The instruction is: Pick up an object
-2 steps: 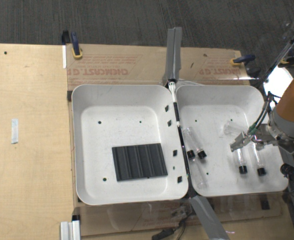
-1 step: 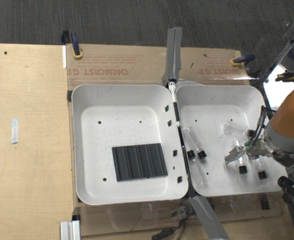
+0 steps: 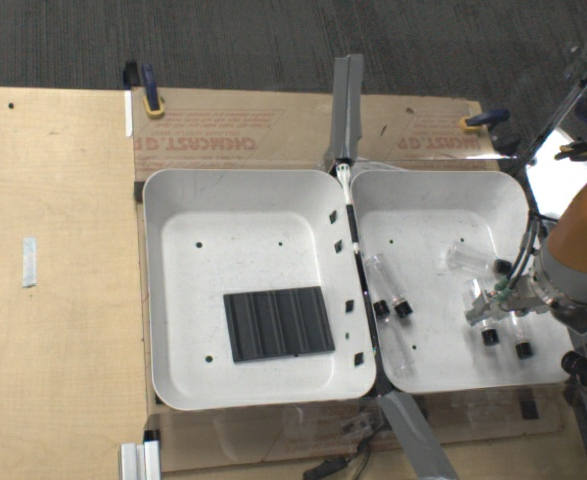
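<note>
The gripper [image 3: 488, 303] is down inside the right-hand shallow white bin [image 3: 428, 203], close to its floor on the side nearest the arm. Its tip is a tangle of pale metal and wiring, and whether the jaws are spread or pressed together cannot be told, nor whether anything sits between them.

The step in hand looks like the reach or the grasp itself: the tool is low among the objects, and nothing is visibly lifted. Just above it lies a clear, crumpled plastic piece [image 3: 465, 259]; just below it sit two small black caps [image 3: 490, 336], the nearest almost under the tool. The next move, as I judge it, calls for a firm closure on one of these and a straight lift; clear plastic and tiny caps both slip easily.

Further left in the same bin, against the dividing wall, lie two clear plastic tubes with black caps [image 3: 388, 293], well apart from the tool.

The left-hand shallow white bin [image 3: 173, 208] holds one thing: a dark grey ribbed rectangular panel [image 3: 277, 323], lying flat towards its near side.
</note>
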### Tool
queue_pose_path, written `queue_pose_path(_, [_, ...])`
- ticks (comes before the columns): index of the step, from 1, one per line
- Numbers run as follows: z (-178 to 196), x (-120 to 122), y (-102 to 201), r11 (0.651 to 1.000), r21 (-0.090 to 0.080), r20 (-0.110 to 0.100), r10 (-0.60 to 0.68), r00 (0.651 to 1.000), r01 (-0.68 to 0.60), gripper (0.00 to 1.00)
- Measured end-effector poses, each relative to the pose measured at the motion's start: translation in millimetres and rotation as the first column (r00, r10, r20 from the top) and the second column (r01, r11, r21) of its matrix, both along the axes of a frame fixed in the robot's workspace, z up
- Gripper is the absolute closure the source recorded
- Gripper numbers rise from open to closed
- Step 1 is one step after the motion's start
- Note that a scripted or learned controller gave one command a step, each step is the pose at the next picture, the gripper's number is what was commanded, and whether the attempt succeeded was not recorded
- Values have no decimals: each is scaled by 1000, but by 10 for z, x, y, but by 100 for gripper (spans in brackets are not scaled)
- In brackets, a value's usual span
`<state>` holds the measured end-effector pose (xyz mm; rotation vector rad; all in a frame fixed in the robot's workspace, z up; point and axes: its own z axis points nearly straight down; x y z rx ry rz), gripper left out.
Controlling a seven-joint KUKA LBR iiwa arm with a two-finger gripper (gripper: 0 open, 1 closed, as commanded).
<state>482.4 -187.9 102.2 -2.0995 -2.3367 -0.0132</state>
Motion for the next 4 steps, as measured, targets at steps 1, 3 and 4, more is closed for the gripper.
queue_pose_path(1, [953, -45, 605, 999, -7, -7, -51, 999, 51, 100])
queue_pose_path(3, [1287, 367, 991, 1000, -8, -8, -26, 1000, 26, 100])
queue_pose_path(4, [1229, 534, 1123, 996, -8, -8, -85, 996, 85, 100])
